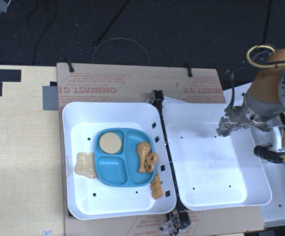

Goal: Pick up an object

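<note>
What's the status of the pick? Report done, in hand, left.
Done: nothing looks picked; the blue tray in the left bin carries its round piece and drumstick.
In hand: the gripper is above the right bin with nothing visibly held.
Left: reach an object, grasp, lift.

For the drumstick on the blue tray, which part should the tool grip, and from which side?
Probably from above, closing across the narrow shank of the drumstick, which lies flat. A pretzel touches its lower end, so the upper half is freer. The tool hangs over the right bin.
</note>
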`<control>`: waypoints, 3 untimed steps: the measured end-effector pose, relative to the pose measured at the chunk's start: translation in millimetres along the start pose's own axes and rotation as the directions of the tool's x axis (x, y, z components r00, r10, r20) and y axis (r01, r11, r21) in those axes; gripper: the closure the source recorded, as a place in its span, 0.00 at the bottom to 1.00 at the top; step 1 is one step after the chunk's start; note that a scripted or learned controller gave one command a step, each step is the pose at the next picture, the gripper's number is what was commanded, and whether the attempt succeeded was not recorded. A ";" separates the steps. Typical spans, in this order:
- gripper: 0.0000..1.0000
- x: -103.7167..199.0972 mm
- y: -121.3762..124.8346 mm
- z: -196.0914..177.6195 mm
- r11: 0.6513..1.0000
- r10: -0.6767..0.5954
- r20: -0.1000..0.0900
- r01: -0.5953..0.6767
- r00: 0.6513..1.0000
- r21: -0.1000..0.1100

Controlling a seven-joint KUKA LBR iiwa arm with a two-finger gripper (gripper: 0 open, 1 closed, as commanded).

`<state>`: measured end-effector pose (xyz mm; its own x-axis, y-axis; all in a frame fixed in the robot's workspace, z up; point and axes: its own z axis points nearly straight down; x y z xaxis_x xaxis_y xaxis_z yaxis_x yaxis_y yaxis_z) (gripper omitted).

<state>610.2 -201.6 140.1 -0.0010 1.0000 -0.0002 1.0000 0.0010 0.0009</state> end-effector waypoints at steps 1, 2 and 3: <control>1.00 -5.5 6.4 -60.8 1.000 -0.001 0.001 0.001 1.000 -0.003; 1.00 -6.5 6.8 -88.7 1.000 -0.002 0.000 0.002 1.000 -0.001; 1.00 40.7 1.7 -97.1 1.000 -0.003 -0.002 0.003 1.000 0.004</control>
<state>611.8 -160.8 237.2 -0.0037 1.0000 0.0018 1.0000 0.0037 -0.0028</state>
